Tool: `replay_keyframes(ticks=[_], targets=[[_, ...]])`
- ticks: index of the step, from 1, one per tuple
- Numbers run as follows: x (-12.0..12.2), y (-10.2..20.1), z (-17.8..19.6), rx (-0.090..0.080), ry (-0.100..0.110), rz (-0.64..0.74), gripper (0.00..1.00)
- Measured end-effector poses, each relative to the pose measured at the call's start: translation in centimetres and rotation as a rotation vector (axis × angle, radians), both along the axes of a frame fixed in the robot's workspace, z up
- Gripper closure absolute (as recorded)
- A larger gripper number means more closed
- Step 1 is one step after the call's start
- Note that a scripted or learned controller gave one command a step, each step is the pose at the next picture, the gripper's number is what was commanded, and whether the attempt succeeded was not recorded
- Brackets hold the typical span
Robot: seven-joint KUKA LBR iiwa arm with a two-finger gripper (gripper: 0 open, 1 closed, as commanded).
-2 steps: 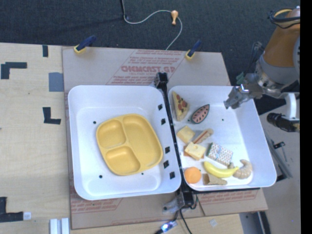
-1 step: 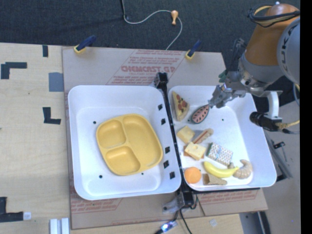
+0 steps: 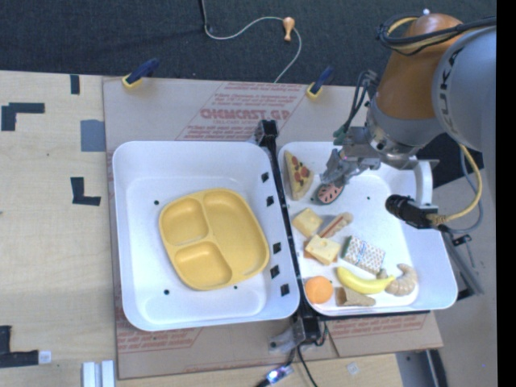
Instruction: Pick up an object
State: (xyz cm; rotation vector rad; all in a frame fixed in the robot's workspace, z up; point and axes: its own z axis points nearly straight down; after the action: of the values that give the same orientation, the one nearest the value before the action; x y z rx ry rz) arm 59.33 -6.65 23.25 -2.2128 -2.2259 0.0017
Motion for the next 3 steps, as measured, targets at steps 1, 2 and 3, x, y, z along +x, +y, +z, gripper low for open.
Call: replay_keyframes(ticks=[1, 2, 3], targets=[[-0.8, 5.4, 0.3, 0.0, 0.0, 0.0, 1.0], [0.1, 10.4, -1.6, -0.001, 0.001, 0.0, 1.0], [-0.4, 12.1, -1.6, -0.002, 0.001, -0.003, 1.0]])
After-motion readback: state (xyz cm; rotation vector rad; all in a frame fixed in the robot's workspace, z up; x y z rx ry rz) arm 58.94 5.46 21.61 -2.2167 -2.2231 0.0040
